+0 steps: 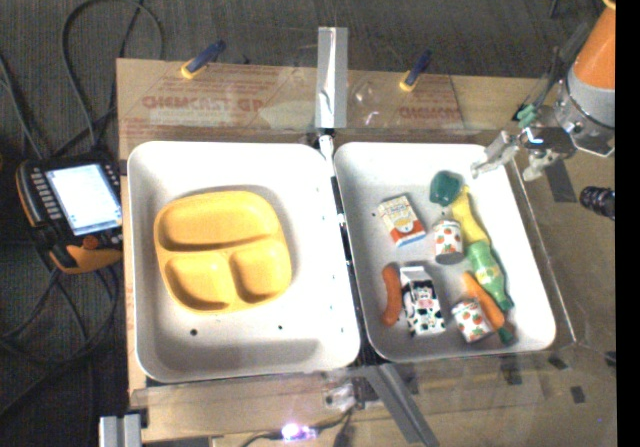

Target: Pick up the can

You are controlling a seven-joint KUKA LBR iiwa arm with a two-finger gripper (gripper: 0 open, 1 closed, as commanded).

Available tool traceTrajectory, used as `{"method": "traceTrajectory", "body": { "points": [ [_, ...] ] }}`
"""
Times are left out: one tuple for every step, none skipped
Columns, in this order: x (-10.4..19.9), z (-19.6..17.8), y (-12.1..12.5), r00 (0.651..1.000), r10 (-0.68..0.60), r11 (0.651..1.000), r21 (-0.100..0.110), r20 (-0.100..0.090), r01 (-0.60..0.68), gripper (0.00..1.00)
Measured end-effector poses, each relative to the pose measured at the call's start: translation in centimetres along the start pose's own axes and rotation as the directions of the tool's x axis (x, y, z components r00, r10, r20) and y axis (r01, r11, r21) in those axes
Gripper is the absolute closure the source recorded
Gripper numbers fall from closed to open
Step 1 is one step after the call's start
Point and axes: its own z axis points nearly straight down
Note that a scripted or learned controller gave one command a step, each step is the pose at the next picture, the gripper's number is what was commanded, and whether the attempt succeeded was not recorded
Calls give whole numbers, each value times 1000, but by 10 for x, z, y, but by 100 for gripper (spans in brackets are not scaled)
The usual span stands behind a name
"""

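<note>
The end effector point(512, 157) hangs above the right bin's point(365, 235) far right corner, its fingers spread wide with nothing between them. The can point(447, 240) stands near the middle of that bin, just beside a small orange carton point(402, 219) and touching a yellow bottle point(468, 220). A yellow divided tray point(225, 247) lies in the left bin point(140, 235).

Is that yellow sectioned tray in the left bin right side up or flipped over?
Right side up: the yellow tray lies flat in the left bin, its three hollow compartments facing the camera.
</note>
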Motion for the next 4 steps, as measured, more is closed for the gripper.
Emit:
{"method": "traceTrajectory", "body": {
  "points": [
    [16, 136, -37, 1000, 14, 1000, 1, 1, -14, 0],
    [53, 151, -39, 995, 100, 995, -16, 8, -100, 0],
    [54, 138, -36, 995, 96, 995, -22, 6, -96, 100],
    [93, 31, -24, 993, 115, 993, 0, 3, -115, 100]
  ]
}}
